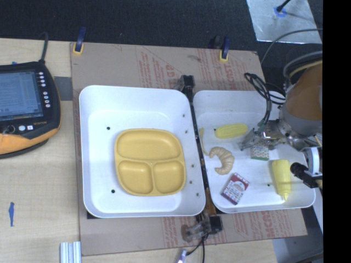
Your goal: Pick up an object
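Right bin [219,204]: gripper [258,140] low at 3 o'clock (finger state cannot be told), beside corn cob [231,130]; croissant [222,159] at centre; yellow bottle [281,178] at 4 o'clock.

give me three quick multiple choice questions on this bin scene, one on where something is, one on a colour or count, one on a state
1. Where does the divided yellow plate lie?
A. in the left bin
B. in the right bin
C. on the cardboard outside the bins

2. How many compartments does that plate have?
A. two
B. three
C. five

3. How does the yellow bottle rest in the right bin?
A. standing upright
B. lying on its side
C. leaning on the croissant

Answers:
1 A, it sits in the left bin.
2 B, one long section above two smaller ones.
3 B, it lies flat, well apart from the croissant.
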Available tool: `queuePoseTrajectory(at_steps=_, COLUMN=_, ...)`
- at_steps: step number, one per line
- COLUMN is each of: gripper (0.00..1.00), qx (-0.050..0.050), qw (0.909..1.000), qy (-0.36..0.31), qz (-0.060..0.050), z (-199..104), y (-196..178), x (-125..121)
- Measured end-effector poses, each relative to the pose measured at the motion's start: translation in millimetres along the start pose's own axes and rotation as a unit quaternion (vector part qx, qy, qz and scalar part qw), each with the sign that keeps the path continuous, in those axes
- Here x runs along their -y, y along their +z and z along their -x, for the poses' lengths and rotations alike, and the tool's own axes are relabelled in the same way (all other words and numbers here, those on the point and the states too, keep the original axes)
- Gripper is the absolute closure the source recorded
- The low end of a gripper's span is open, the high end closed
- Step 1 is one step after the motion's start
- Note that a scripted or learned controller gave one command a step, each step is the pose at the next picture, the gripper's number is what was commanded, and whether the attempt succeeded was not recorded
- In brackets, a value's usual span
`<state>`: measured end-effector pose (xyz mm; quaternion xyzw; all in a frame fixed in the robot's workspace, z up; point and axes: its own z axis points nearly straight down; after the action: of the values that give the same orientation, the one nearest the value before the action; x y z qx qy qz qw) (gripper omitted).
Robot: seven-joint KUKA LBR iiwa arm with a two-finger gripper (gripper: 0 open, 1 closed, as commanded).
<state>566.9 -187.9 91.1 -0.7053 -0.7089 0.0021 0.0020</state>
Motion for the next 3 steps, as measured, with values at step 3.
queuePoseTrajectory(at_steps=3, gripper=0.0, qx=0.0, qw=1.0, qy=0.001, qz=0.002, z=24, y=-4, x=-63)
